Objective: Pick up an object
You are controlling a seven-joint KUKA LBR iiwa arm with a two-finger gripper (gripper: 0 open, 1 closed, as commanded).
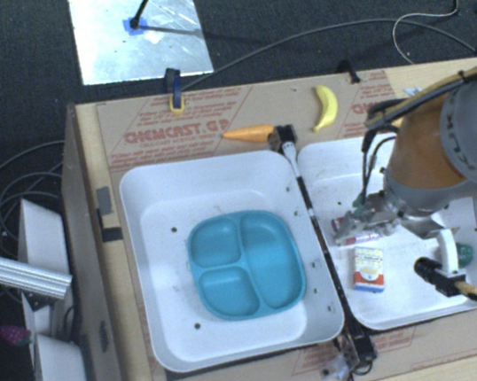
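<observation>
**Gripper low in the right bin, by the carton**

A blue tray (pixel 245 262) lies in the left bin (pixel 147 208). Behind the bins' divider lie a carrot (pixel 248 135) and a banana (pixel 326 106). In the right bin (pixel 328 162), the gripper (pixel 352 228) sits just above a small carton (pixel 368 268); its finger state I cannot tell. The arm (pixel 448 152) covers the bin's right side

I count two shallow white bins (pixel 153 243), one blue divided plate (pixel 246 263), one small carton (pixel 368 267), one yellow banana (pixel 326 106), one orange carrot (pixel 248 135).
</observation>
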